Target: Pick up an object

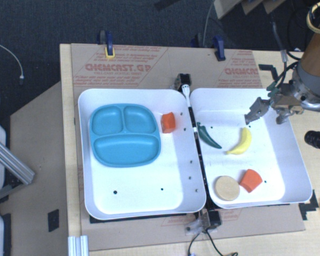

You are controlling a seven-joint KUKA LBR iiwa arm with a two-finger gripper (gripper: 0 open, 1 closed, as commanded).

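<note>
- Bench [149, 63] of brown board, printed in red, held by two blue clamps [108, 41] at the far edge.
- Two white bins directly on top, side by side: left bin [96, 196], right bin [288, 159], touching along the middle.

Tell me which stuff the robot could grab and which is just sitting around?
Could grab, in the right bin near the gripper: banana, green pepper, red block, tan disc.

Just sitting, in the left bin: blue divided plate, orange block.
</note>
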